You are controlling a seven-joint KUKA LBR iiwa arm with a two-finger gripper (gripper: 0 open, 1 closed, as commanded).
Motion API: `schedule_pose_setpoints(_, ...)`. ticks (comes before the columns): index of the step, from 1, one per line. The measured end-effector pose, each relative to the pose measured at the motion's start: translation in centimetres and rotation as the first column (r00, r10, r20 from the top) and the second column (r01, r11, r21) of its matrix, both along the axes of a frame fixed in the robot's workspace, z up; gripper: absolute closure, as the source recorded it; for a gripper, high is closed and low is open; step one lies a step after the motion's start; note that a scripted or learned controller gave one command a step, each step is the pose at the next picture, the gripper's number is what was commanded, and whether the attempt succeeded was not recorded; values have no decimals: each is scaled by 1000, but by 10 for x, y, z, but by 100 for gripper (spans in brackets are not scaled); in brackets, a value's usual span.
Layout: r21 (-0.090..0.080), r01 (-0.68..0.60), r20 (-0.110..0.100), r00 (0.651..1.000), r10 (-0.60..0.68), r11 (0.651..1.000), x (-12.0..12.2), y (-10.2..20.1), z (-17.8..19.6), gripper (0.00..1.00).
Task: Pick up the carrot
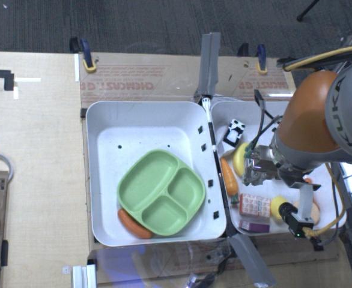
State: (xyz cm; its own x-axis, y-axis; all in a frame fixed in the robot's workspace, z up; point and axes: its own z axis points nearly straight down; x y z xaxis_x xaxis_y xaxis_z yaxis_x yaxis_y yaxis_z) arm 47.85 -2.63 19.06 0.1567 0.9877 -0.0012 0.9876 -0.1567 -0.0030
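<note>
The gripper (pixel 255 171) hangs over the right bin (pixel 221 108), its grasp state impossible to tell, and the carrot (pixel 228 176) lies tight against that bin's left wall, so I reckon a finger could jam there.

Left of the claw we see a green divided plate (pixel 162 192) in the left bin (pixel 98 161), a sausage (pixel 134 224) tucked under its near edge. Just below the claw, a small printed box (pixel 255 205) lies in the right bin (pixel 224 110).
</note>
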Motion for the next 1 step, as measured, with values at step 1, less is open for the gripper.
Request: schedule_pose_setpoints(1,-1,227,0,974,-227,974,-1,50,0,100)
